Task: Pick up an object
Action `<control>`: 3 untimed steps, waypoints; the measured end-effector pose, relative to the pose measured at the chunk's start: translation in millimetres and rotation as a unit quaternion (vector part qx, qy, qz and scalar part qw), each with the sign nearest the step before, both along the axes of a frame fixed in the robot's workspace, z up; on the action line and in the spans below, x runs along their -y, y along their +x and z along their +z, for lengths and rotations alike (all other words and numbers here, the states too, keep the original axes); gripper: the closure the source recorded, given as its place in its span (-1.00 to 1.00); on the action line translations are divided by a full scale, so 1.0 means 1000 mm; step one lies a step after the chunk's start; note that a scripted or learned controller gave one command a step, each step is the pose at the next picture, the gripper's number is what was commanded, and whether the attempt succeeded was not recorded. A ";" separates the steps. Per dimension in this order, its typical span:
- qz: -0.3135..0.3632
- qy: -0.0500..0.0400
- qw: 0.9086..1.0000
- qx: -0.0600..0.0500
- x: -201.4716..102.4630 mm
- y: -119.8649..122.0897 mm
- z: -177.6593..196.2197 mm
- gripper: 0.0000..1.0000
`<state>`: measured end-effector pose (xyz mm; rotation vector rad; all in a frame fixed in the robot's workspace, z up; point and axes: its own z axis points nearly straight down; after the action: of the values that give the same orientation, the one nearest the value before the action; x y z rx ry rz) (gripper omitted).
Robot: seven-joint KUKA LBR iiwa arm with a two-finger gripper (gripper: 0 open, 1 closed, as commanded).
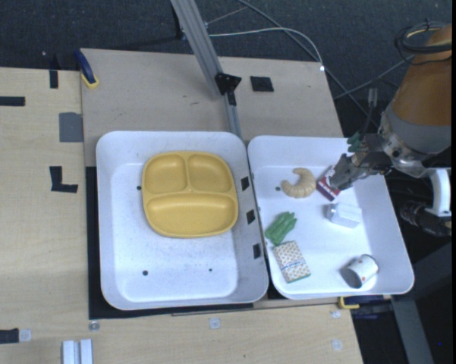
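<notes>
The pincer (335,182) hangs low over the right bin (379,203), its tip at a small dark red and white object (328,189) that lies just right of the croissant (300,183); whether its fingers are spread or closed, and whether they grip that object, cannot be told from this slant. Taking the croissant as the mark: a small white block (343,215) lies to its lower right, just below the pincer; a green leafy toy (281,227) lies below it, and a patterned flat packet (291,262) lies below that again; a white cup (360,270) on its side rests well down and right, near the bin's front corner. Left of the croissant, across the rims, the left bin (121,226) holds a yellow divided plate (190,194). Both bins sit on the wooden worktop (30,226).
</notes>
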<state>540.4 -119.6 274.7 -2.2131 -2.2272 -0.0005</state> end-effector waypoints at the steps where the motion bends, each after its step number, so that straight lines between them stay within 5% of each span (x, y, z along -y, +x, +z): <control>1: 0.000 0.000 1.000 -0.001 -0.058 0.015 -0.016 1.00; 3: 0.000 0.000 1.000 0.000 -0.160 0.026 -0.032 1.00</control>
<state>566.5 40.8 242.9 -2.2119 -2.2280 0.0008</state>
